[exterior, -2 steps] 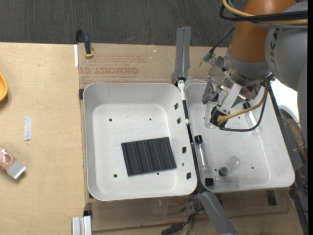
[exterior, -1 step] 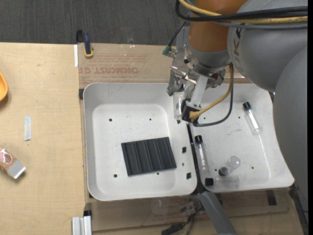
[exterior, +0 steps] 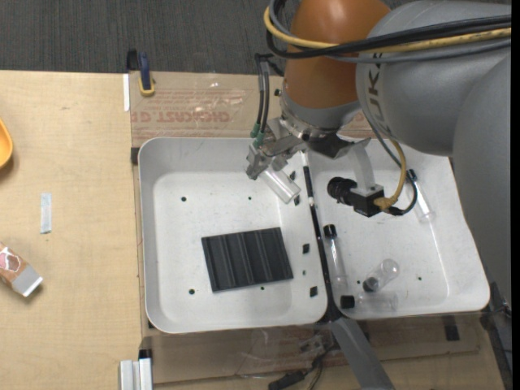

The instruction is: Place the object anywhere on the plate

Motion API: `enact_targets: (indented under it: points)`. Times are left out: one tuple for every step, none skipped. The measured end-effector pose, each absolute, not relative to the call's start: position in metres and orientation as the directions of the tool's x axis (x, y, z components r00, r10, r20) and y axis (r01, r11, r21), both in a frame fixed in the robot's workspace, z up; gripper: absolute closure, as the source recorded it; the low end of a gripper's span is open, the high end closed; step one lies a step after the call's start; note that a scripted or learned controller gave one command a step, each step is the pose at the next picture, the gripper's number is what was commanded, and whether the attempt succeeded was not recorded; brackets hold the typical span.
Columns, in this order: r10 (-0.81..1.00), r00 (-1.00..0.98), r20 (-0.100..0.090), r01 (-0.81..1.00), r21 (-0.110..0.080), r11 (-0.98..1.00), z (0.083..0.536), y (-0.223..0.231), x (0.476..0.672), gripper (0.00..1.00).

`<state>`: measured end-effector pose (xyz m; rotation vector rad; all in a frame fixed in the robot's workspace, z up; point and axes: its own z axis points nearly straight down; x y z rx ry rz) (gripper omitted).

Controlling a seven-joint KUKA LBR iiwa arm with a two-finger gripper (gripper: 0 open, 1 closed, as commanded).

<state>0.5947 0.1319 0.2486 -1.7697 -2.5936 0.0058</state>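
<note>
The claw (exterior: pixel 272 165) is seen over the back right corner of the left bin (exterior: pixel 162 242), close to the wall between the two bins; a clear, see-through object (exterior: pixel 284 187) sits at its tips, but it cannot be told if the claw is clenched on it or let go, so no hold is claimed. The plate (exterior: pixel 246 258) is taken to be the dark ridged slab lying flat in the middle of the left bin, near the claw but apart from it. The step in hand is judged to be the carry toward the plate, or a grab not yet made sure; next, the object would need to be brought forward over the slab and set down. Open white floor is seen all around the plate; the middle wall is just beside the claw, so a bump there could be risked. Small clear things (exterior: pixel 382 276) are seen in the right bin (exterior: pixel 455 258).
</note>
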Motion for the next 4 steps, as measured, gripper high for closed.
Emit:
enact_targets:
  points:
    - [1.0, -0.022, -0.002, 1.0, -0.005, 0.022, 0.181, 0.163, 0.608, 1.0]
    - [0.993, 0.117, -0.003, 0.993, -0.004, -0.117, 0.135, 0.104, 0.641, 1.0]
    - [0.887, 0.463, -0.004, 0.887, -0.002, -0.463, 0.146, 0.116, 0.648, 1.0]
    - [0.986, 0.168, -0.003, 0.986, -0.005, -0.168, 0.18, 0.119, 0.592, 1.0]
